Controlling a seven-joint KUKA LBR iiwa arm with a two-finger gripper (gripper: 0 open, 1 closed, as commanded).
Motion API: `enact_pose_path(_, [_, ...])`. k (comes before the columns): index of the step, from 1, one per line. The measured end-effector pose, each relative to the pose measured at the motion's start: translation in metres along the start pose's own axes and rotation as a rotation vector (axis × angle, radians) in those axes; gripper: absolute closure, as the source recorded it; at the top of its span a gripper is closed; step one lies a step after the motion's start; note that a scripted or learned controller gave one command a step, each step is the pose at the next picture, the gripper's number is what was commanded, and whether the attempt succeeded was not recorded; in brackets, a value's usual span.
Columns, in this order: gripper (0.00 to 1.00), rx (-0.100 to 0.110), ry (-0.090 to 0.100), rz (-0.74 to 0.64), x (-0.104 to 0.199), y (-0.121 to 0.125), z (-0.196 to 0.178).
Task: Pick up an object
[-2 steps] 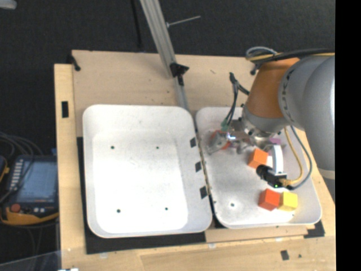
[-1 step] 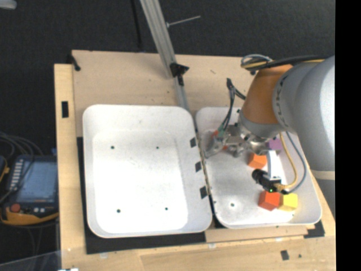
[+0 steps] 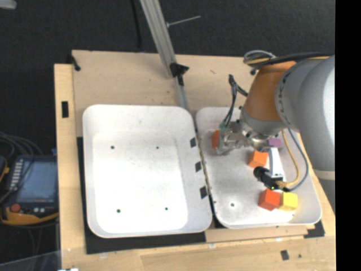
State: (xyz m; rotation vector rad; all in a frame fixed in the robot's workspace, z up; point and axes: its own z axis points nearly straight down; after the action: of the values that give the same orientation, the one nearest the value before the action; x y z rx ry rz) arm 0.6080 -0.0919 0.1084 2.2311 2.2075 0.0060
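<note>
Count: 2 white bins, 5 small objs, all 5 in the right-hand bin point(image 3: 237, 185) as the view has it.

Nearest the cam: 1 red block point(image 3: 269, 199) and 1 yellow block point(image 3: 290, 201), touching side by side, close to that bin's near rim, twd its near right corner. Farther in: 1 orange block point(image 3: 258, 158), right of the bin's centre. Just beyond it: 1 purple piece point(image 3: 274, 142), small, tucked by the wrist. Farthest: 1 red-orange piece point(image 3: 215, 139), near the bin's left wall, by the divide btwn the bins.

Room: bare floor runs from the near rim up the right-hand bin's left half to the red-orange piece. The left-hand bin point(image 3: 141, 174) shows bare white floor wall to wall. The arm point(image 3: 304, 106) covers the right-hand bin's far right corner.

The gripper point(image 3: 225, 141) sits low over the right-hand bin's far left part. The red-orange piece is right at its view-left side, twd the wall; touching or just apart, can't tell. Jaws open or closed: can't tell. Piece btwn them or only beside them: can't tell either.
</note>
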Motion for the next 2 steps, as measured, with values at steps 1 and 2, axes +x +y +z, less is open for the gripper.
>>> enact_pose_path(1, [1.0,-0.001,-0.002,-0.008,-0.008,0.002,-0.046])
enact_pose_path(2, [1.0,-0.002,-0.001,-0.013,-0.005,0.003,-0.091])
